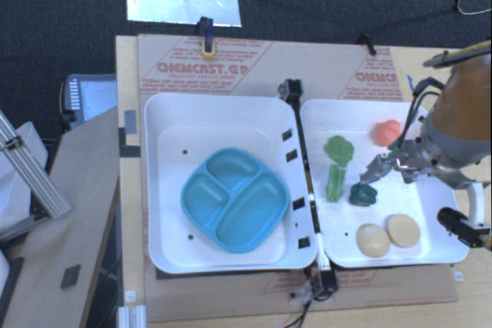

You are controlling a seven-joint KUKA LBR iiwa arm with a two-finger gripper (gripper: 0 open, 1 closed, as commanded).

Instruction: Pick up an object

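My arm enters from the right and is cut off by the frame edge; its grey wrist and orange band cover the far right part of the right bin (pixel 438 253). My gripper (pixel 377 170) is small and blurred here, and I cannot tell its state. No object is visible between its tips.

Landmark: the dark green object (pixel 363 194), lying in the right bin. Its shape is hard to make out; it reads as a small, rounded, glossy lump.

Far left of it, across the divider, the left bin (pixel 165 165) holds a blue divided plate (pixel 234 198). Just left of the landmark lies a light green broccoli-shaped piece (pixel 337 165), its head up-frame and its stalk running down beside the landmark. My gripper hovers just above and right of the landmark, apart from it as far as I can tell. Below and right of it sit two tan round pieces (pixel 388 235), touching. Up-frame and right lies an orange-red piece (pixel 387 131), partly behind my cabling.
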